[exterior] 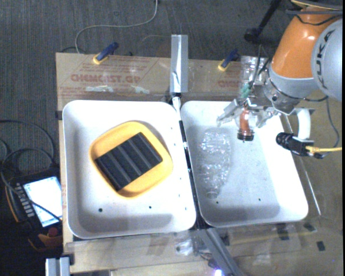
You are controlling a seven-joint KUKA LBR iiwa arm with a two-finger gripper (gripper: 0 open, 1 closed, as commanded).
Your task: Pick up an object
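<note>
My gripper [245, 118] hangs over the far part of the right bin [276, 200]. A small orange-brown object with a dark lower end [245, 126] sits right at the gripper's middle; whether it is gripped or lies on the bin floor beneath is unclear. A clear crumpled plastic bottle [214, 161] lies lengthwise in the right bin's left half, just left of and nearer than the gripper. In the left bin [80, 211] rests a yellow rounded object with a black ribbed top [131, 158].
A metal divider post [179, 62] stands at the back between the bins. A black fitting with a yellow cable [293, 143] juts over the right bin's right rim. Blue-and-yellow clamps [105, 52] hold the cardboard backing behind the bins.
</note>
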